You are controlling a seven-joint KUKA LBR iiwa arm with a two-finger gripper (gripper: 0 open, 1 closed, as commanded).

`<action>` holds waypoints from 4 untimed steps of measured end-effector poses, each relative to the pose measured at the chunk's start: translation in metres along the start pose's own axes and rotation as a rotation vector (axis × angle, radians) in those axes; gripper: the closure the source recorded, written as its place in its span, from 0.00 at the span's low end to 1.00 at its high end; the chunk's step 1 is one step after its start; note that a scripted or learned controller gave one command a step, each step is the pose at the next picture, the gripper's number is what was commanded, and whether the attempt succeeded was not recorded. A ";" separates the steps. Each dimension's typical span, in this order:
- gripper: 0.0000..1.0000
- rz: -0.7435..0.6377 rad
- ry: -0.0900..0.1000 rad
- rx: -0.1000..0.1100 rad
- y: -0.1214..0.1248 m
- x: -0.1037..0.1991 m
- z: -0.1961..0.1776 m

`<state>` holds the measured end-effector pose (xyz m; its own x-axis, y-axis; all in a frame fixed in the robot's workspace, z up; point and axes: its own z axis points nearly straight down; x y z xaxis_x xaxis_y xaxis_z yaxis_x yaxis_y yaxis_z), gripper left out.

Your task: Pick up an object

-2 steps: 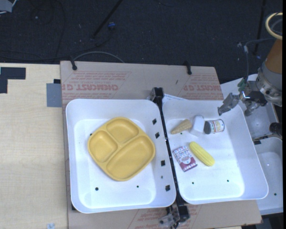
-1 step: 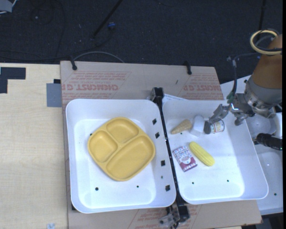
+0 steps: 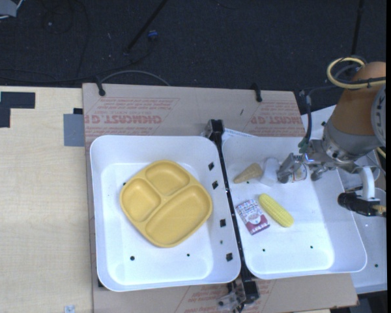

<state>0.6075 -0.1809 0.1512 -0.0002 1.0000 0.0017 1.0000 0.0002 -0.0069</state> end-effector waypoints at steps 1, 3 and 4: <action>0.00 0.000 0.000 0.000 0.000 -0.009 0.057; 1.00 0.001 -0.002 -0.008 -0.006 -0.007 -0.017; 1.00 -0.002 -0.002 -0.009 -0.006 0.000 -0.062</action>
<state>0.6015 -0.1810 0.2134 -0.0021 1.0000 -0.0005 1.0000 0.0021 0.0023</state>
